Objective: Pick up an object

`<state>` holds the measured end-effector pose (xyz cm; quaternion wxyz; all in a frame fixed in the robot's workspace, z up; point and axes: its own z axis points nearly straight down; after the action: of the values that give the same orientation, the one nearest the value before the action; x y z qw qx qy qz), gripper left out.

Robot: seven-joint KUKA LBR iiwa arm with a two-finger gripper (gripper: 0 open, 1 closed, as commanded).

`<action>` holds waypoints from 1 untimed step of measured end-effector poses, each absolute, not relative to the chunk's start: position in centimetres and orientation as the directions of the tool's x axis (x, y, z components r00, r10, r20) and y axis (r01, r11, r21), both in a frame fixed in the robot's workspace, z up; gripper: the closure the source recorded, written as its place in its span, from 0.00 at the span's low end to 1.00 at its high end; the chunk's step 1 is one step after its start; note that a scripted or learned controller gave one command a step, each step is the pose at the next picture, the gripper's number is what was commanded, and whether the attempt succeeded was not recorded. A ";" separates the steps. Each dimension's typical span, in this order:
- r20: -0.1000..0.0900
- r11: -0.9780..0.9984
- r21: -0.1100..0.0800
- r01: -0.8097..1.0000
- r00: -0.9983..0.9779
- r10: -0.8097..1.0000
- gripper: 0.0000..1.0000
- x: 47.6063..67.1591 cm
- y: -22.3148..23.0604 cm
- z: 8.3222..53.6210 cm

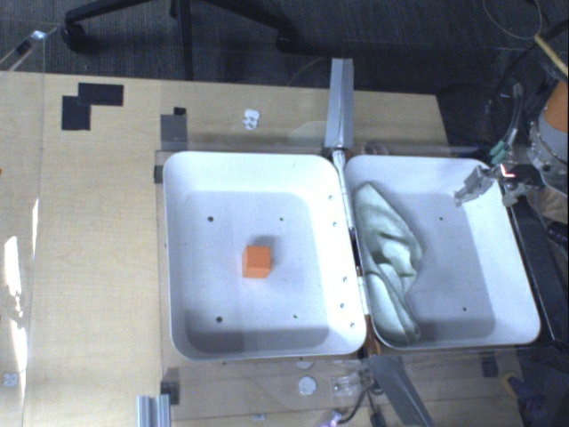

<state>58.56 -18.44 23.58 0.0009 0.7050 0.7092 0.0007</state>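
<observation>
A small orange cube (257,261) rests on the floor of the left white bin (191,327), near its middle. A crumpled white cloth (389,247) lies along the left side of the right white bin (516,327). My gripper (476,186) hovers at the upper right corner of the right bin, well away from the cloth and far from the cube. The arm's orange band (557,112) shows at the right edge of the view.
A metal divider post (340,105) stands between the bins at the back. Black tape marks (89,103) lie on the wooden bench (80,265) at the upper left. A chair base (182,7) and cables sit beyond the bench.
</observation>
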 end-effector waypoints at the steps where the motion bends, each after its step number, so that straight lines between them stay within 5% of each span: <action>1: -0.002 0.320 0.004 0.947 -0.320 0.947 0.00 58.4 -20.5 11.9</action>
<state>58.39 -20.53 11.89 0.0021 0.5831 0.8124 0.0011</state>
